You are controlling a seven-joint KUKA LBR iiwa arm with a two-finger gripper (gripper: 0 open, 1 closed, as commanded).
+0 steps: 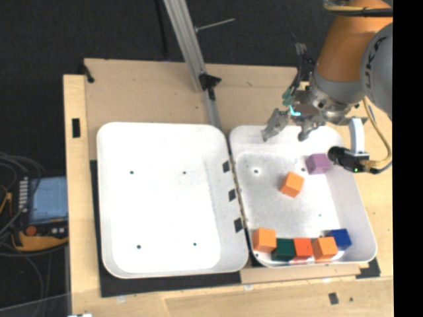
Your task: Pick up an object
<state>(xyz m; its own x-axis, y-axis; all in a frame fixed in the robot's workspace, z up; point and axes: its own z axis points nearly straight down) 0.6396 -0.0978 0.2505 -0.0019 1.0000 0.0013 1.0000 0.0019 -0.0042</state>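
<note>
Blocks lay in the right bin [360, 207]: an orange cube [291, 184] mid-floor, a purple cube [318, 163] just beyond it, and a row [301, 245] hard against the near wall. The gripper [289, 130] hung over the far edge, fingers spread, holding nothing. The orange cube looked best: open room all round, unlike the crowded row.

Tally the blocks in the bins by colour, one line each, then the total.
Orange: 4
Purple: 1
Green: 1
Blue: 1
Total: 7, all in the right bin.
</note>
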